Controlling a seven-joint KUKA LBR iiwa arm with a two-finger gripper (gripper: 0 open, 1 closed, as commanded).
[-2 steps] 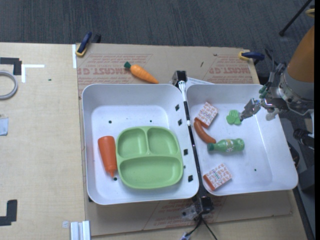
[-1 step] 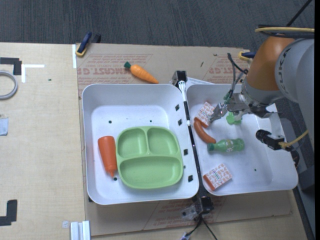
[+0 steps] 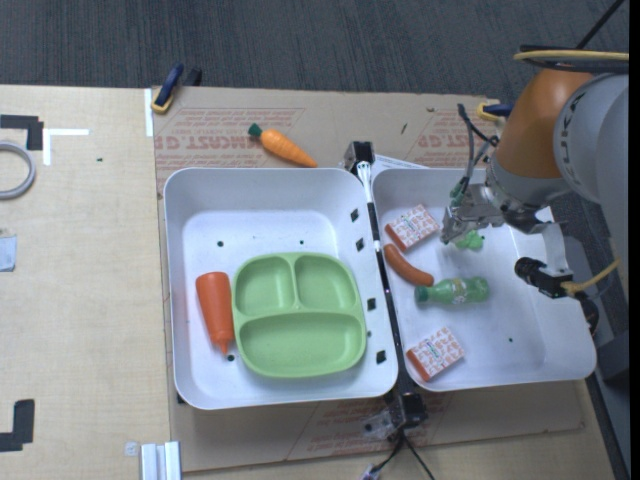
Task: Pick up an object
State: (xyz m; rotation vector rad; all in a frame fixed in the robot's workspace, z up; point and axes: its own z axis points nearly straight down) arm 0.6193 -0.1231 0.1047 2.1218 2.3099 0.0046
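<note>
Jaws (image 3: 464, 230) over right bin (image 3: 560, 353), grip state unclear; carton (image 3: 411, 226) print too small to read.

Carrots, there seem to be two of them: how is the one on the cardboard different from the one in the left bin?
The carrot on the cardboard lies outside the bins, behind the left bin; the carrot in the bin rests beside the green divided plate. The outside one has a green top and lies slantwise; the bin one shows no green and lies nearly lengthwise. The bin one looks thicker. Both are orange.
</note>
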